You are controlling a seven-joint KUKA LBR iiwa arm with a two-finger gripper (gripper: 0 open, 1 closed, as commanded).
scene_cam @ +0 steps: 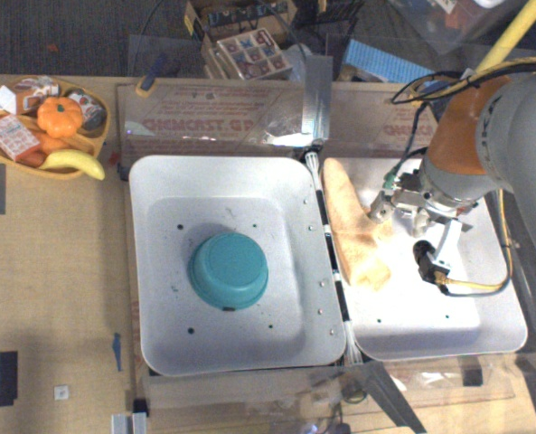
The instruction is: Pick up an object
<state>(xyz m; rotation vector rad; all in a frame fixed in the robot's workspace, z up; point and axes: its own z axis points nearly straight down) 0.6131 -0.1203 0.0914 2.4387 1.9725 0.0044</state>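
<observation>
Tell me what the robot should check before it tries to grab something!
1. Is there something to grab near the claw? Ok: a tan cloth lies in the right bin, along its left side.
2. Is the claw above that cloth? Ok: it sits right at the cloth's right edge.
3. Is the cloth already held? Cannot tell: the arm's wrist hides that spot.
4. Is the teal bowl out of the way? Ok: it rests upside down in the left bin, far from the claw.
5. Is the black cable clear of the cloth? Ok: it hangs to the cloth's right.
</observation>
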